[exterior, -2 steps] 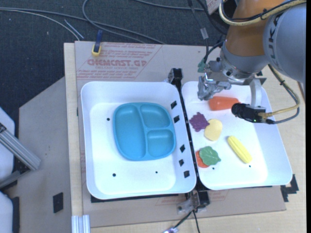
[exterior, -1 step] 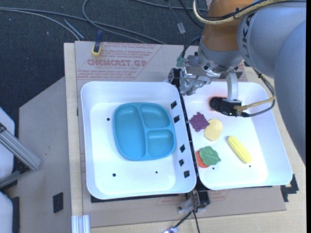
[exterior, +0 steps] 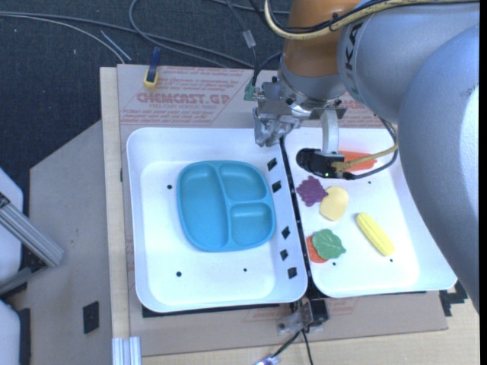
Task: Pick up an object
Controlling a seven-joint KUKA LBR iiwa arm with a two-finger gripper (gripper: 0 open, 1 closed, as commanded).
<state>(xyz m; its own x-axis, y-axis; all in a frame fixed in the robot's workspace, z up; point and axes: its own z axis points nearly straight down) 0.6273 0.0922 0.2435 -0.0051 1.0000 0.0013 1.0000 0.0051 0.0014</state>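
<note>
Five small items lie in the right bin, all loose on its floor. Nearest the fingers: an orange carrot-like piece, off to their right, partly overlapped by a black part of the tool. Further toward the camera from the fingers and to their right: a purple grape cluster, with a pale yellow rounded piece touching or just beside its lower right edge. A yellow corn cob lies tilted, further right again and apart from the others. A green leafy piece sits on top of an orange-red one, nearest the front rim of that bin.

Fingers hang over the back end of the divide between the two bins; cannot tell whether they are spread or pressed together, and nothing is seen between them. Grey arm with orange band enters from the right.

Left bin holds a blue three-compartment plate, lower left of the fingers. Both bins rest on a cardboard sheet on the worktop; cables trail behind it.
</note>
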